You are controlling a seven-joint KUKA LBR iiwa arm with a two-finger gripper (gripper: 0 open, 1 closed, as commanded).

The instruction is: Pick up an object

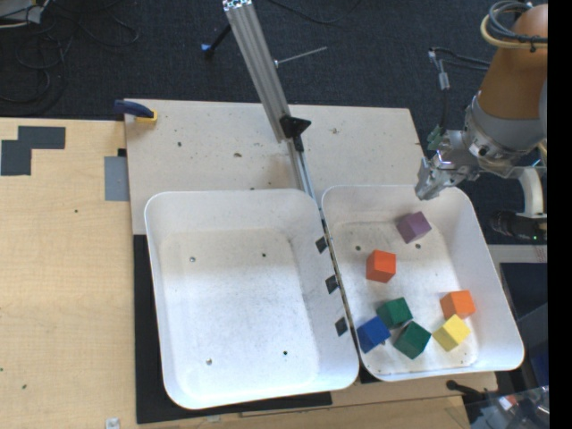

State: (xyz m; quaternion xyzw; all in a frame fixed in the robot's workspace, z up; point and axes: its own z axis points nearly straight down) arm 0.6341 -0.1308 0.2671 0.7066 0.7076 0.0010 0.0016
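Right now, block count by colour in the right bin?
purple block: 1
red-orange block: 1
orange block: 1
yellow block: 1
blue block: 1
green blocks: 2
Total: 7

Dark carpet (357,25), pale wooden bench (54,284)

2 shallow white bins side by side on a pale board: left bin (170,239), right bin (487,266). An aluminium bar (259,61) slants from the upper centre down to the junction between them. A blue-and-yellow clamp (134,110) sits at the board's (357,141) far left corner. Wooden bench (54,266) at left; dark carpet (375,25) behind.
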